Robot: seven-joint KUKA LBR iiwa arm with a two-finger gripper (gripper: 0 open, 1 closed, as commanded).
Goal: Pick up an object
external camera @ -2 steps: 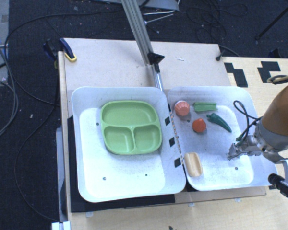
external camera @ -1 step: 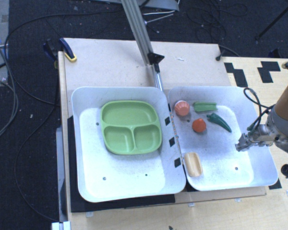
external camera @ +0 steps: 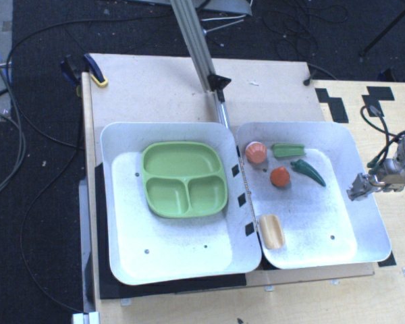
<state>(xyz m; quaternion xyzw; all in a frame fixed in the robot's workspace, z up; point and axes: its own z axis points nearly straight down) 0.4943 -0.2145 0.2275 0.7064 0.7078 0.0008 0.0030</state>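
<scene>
The right bin (external camera: pixel 337 248) holds several small food toys. A pale orange ball (external camera: pixel 256 152) lies at its far left, a green pickle-like piece (external camera: pixel 287 150) beside it, a red tomato (external camera: pixel 279 177) just below, a dark green pepper (external camera: pixel 309 171) to the right, and a tan bread roll (external camera: pixel 271 231) near the left wall. My gripper (external camera: pixel 360 187) hangs at the right bin's right rim, well to the right of the pepper, with nothing visible in it.
The left bin (external camera: pixel 121 248) carries a light green divided plate (external camera: pixel 185 179). A metal pole (external camera: pixel 196 36) slants down to the seam between the bins. Cables lie on the dark floor around the bench.
</scene>
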